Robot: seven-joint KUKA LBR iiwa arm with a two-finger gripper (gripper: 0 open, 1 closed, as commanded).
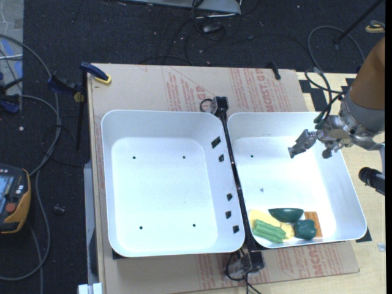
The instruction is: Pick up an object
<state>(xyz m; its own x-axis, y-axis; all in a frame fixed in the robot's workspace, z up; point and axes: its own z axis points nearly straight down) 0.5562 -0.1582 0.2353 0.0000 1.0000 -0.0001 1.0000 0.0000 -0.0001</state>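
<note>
Approach step, I judge — gripper [313, 143] hangs spread and empty over the right bin [352, 182], well apart from the green toys [269, 231] bunched at its near edge; next, travel there and descend.

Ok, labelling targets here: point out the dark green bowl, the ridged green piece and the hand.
dark green bowl [286, 214], camera view, its rim
ridged green piece [268, 231], camera view, mid-body
hand [312, 144], camera view, between fingertips
</note>
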